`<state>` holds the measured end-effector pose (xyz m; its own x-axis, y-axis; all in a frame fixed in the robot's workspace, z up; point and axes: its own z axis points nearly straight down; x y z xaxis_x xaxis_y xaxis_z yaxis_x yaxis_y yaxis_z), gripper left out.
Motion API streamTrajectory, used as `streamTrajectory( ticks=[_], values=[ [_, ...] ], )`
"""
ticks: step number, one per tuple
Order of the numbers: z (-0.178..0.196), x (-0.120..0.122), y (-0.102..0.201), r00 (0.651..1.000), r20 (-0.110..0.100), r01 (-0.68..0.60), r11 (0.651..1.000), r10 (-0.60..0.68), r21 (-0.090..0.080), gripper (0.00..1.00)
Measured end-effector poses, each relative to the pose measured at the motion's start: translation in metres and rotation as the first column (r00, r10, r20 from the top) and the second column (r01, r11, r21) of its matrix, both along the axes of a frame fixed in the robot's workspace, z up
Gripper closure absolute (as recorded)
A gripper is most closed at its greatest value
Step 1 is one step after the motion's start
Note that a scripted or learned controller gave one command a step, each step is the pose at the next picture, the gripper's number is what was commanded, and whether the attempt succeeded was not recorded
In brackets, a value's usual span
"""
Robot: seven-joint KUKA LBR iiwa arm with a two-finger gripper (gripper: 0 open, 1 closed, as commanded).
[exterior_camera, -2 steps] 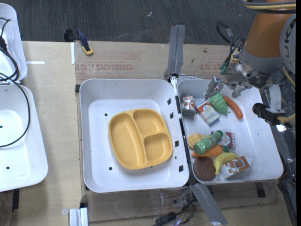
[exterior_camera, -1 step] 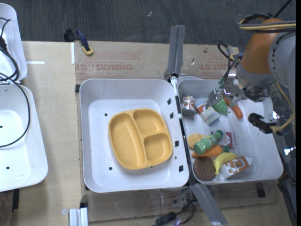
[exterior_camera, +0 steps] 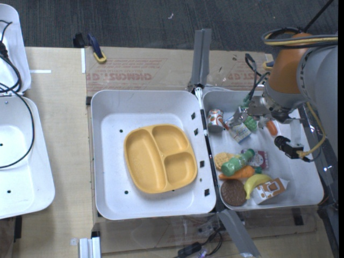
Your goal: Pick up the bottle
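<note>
- While hovering over the right bin's [exterior_camera: 317, 190] upper half, the gripper [exterior_camera: 240, 117] is showing no readable finger state.
- Green bottle [exterior_camera: 236, 163] is lying near the bin's left wall, crowded by a carrot [exterior_camera: 243, 173].

We see a big grey arm [exterior_camera: 322, 74] with an orange band [exterior_camera: 285, 69]. Black cables [exterior_camera: 293, 34] loop around it, and yellow ones too.

This looks like a robot lab. A big grey robot arm [exterior_camera: 317, 63] reaches over 2 white bins [exterior_camera: 102, 160] on a brown bench [exterior_camera: 54, 69], with black wires [exterior_camera: 16, 74] and toy food [exterior_camera: 242, 176].
</note>
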<state>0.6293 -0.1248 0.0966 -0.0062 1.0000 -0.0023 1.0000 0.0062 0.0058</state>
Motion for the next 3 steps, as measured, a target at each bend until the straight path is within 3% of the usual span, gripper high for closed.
streamTrajectory(
  ticks=[1,2,3],
  values=[
    [0.010,0.001,0.001,1.000,0.003,-0.004,1.000,0.004,0.001,1.00],
    [0.010,0.001,0.001,1.000,0.002,-0.004,1.000,0.004,0.001,0.00],
    [0.006,-0.059,0.023,0.955,0.018,0.294,0.956,-0.295,0.005,0.00]
  ],
)
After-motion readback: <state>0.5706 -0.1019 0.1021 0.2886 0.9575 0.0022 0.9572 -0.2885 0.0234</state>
